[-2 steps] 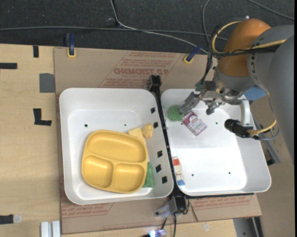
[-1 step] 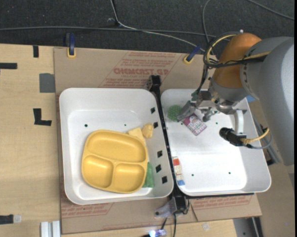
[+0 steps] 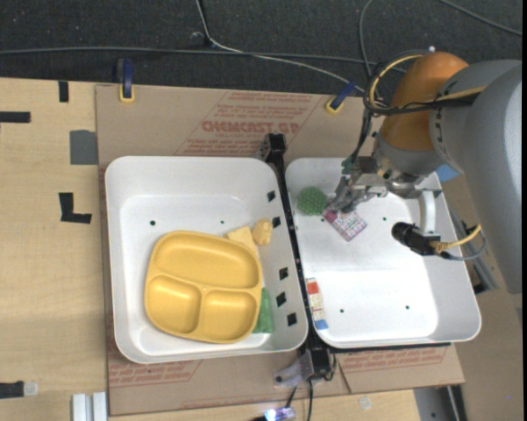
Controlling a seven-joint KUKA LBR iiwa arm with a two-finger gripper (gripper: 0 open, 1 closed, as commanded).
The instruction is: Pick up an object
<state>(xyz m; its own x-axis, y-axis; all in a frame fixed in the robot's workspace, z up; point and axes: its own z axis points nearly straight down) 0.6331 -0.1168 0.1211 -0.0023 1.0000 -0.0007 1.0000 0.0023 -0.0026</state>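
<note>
While the grey arm (image 3: 473,139) reaches in from the right, its claw (image 3: 346,202) hangs over the far left part of the right bin (image 3: 438,314), directly above a small patterned packet (image 3: 347,224) of pink and white. Claw and packet look to be touching or nearly so, but whether the packet sits between the fingers cannot be told, nor how wide the claw stands; the wrist and its cables cover that spot. Just left of the claw, a green fuzzy ball (image 3: 310,201) rests against the bin's left wall. A narrow box (image 3: 315,303) with red and blue marks lies along the same wall, nearer the camera, well apart from the claw. A black fitting (image 3: 414,236) on the arm juts over the bin's right side, with a yellow cable beside it.

Across the black divider, the left bin (image 3: 127,191) bears a yellow sectioned tray (image 3: 202,283) set toward its near side. Pale yellow pieces (image 3: 252,232) lie at the tray's far right corner, touching it, and a green item (image 3: 264,312) is wedged between the tray's right edge and the bin wall. Both bins sit on a brown cardboard sheet (image 3: 237,121) clamped at its far edge, over a wooden bench (image 3: 35,261) marked with black tape.
</note>
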